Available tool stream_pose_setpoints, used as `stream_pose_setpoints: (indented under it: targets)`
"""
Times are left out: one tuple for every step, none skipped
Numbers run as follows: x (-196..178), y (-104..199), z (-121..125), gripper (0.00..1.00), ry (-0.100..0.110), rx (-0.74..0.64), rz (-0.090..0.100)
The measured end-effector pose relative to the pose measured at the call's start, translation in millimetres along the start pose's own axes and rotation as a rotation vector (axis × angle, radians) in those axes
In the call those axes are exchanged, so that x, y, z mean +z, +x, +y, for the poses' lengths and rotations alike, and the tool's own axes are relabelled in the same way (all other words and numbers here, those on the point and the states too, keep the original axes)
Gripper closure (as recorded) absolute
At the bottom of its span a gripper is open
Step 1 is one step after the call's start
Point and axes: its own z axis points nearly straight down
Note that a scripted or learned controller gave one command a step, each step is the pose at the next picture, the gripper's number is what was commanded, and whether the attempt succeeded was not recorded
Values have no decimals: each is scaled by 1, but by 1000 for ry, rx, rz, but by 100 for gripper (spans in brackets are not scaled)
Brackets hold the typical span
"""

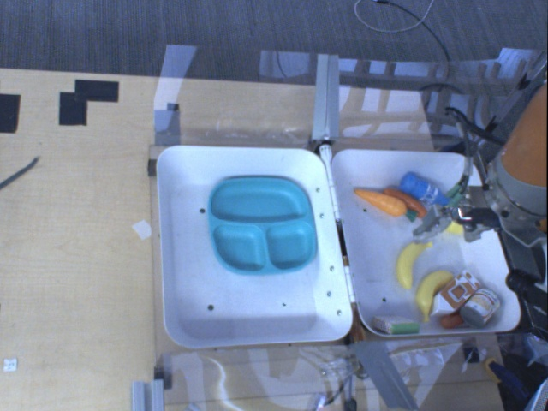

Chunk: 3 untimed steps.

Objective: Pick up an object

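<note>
The right bin point(370, 255) holds the loose objects. An orange carrot point(381, 201) lies at its upper left, with a blue bottle-like item point(419, 185) just behind it. Two yellow bananas point(409, 264) point(431, 291) lie in the middle and lower part. My gripper point(435, 221) reaches in from the right and hovers low between the blue item and the upper banana. A small yellow piece point(455, 227) shows right under it. Whether anything is in its grasp I cannot tell.
A brown-and-white box point(459, 291) and a grey can point(479, 308) sit in the right bin's lower right corner, and a green-and-white bar point(396, 324) lies by the front wall. The left bin point(184, 298) holds a blue divided plate point(259, 223).
</note>
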Motion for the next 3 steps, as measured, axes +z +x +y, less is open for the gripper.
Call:
stream_pose_setpoints:
  targets:
    - [1,41,-1,0,0,89,1]
    - [140,13,-3,0,2,-83,0]
    - [180,-25,12,0,-5,-243,1]
